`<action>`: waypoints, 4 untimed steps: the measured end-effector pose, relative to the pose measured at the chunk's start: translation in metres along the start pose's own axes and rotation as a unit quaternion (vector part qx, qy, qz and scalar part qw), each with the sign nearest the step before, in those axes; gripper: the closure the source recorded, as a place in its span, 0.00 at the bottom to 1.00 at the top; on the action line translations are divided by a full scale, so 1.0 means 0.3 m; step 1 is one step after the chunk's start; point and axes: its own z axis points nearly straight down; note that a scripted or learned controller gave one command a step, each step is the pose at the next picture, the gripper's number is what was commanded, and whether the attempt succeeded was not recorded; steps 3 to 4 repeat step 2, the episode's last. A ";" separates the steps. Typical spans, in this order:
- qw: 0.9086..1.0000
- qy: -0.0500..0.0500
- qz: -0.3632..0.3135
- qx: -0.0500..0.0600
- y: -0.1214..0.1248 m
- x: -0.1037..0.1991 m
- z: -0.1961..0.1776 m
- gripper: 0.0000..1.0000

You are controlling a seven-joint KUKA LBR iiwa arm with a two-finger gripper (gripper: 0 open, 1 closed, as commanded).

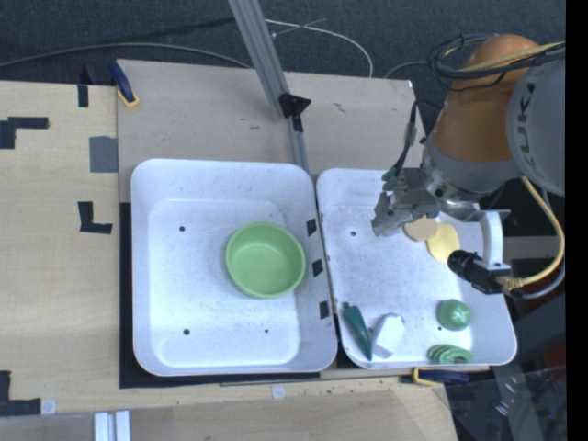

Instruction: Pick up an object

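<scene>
Two shallow white bins sit side by side on the counter (55, 246), and the hand (393, 211) hangs over the right one. Farthest to the hand's left is the left bin (161, 338), with a light green bowl (265, 260) resting upright near its middle, well apart from the hand and somewhat nearer the camera. A grey metal pole (260, 44) slants across the counter behind the bins, up and to the left of the hand. Closer in, the right bin (367, 255) lies directly under the hand. Near its front edge, below and slightly left of the hand, a dark green narrow object (356, 329) lies just beside a small white block (390, 332); whether the two touch cannot be told. Whether the hand's grip is apart or together cannot be told from this view, as the dark fingertips blur into one mass, and nothing can be made out between them. Just to the hand's right, close beside it, lies a pale yellow flat piece (439, 239), partly covered by the arm's wrist. Further right and toward the front corner sit a green rounded object (453, 315) and, ahead of it at the bin's rim, a green ridged piece (449, 354). The grey arm with its orange band (478, 99) rises above and to the right of the hand.
</scene>
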 end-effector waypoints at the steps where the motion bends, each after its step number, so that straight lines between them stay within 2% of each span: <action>1: 1.000 0.000 -0.001 0.000 0.011 0.207 0.027 1.00; 2: 1.000 0.000 0.000 0.000 0.030 0.378 0.087 1.00; 4: 1.000 0.000 0.000 0.000 0.030 0.378 0.087 1.00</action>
